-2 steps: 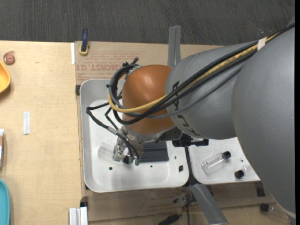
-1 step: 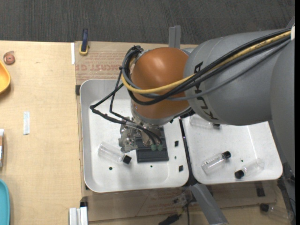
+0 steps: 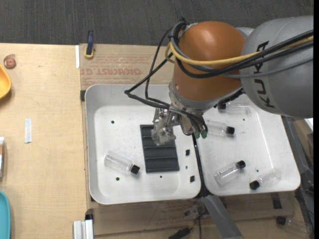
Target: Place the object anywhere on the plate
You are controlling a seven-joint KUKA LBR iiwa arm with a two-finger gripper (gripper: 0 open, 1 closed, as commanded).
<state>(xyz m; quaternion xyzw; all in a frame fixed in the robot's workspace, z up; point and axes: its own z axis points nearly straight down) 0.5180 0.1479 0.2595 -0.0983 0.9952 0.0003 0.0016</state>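
My own orange wrist [image 3: 212, 59] blocks the far middle of both bins; my gripper [image 3: 163, 133] blurs over the dark ridged plate [image 3: 160, 156], hiding its far end; an orange thing [image 3: 3, 86] and a teal thing [image 3: 4, 215] are cut off at the left edge; one vial [image 3: 230, 104] peeks from under my arm.

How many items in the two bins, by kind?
Clear vials with black caps: 5, one in the left bin, four in the right bin
Black ridged plate: 1
Total: 6
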